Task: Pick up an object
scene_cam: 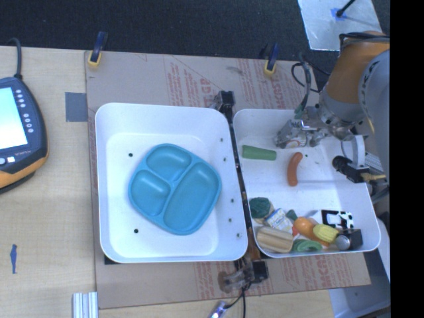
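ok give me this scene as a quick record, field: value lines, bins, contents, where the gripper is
left bin: holds a blue divided plate
right bin: green stick and orange-red sausage lying apart near the middle; pile of toy food along the near edge
gripper: over the right bin's far end, above the sausage, nothing seen between its fingers
arm: enters from the right

A light wooden bench overlaid with a brown cardboard sheet, held at its far edge by two blue-and-yellow clamps, stands before a dark carpeted floor bearing a pale sheet, with a handheld control pendant at left.
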Robot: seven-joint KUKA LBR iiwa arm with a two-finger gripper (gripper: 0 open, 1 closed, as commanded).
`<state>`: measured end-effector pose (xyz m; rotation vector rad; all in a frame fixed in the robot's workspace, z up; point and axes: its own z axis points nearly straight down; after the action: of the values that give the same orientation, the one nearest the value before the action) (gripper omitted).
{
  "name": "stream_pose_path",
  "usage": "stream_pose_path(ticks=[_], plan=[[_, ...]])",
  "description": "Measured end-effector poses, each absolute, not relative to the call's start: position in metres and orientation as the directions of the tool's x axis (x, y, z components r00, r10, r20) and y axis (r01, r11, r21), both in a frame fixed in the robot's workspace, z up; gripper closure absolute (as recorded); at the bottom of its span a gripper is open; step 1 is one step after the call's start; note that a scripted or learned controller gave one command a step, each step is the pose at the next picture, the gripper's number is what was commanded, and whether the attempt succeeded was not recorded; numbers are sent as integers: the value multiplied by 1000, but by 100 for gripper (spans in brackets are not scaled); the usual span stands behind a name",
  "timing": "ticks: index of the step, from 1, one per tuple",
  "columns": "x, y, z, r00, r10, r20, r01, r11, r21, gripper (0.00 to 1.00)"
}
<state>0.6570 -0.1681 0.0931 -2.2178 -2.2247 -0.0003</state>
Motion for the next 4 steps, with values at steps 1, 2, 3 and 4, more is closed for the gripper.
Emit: stream_pose_path(ticks=[1,2,3,4], plan=[[618,-176,92,-4,1000,-1,1000,4,-4,0],[652,-177,91,-6,1000,5,1000,6,-26,0],[652,-211,90,-5,1000,8,1000,5,-25,0],[652,-211,90,-6,1000,8,1000,7,-25,0]])
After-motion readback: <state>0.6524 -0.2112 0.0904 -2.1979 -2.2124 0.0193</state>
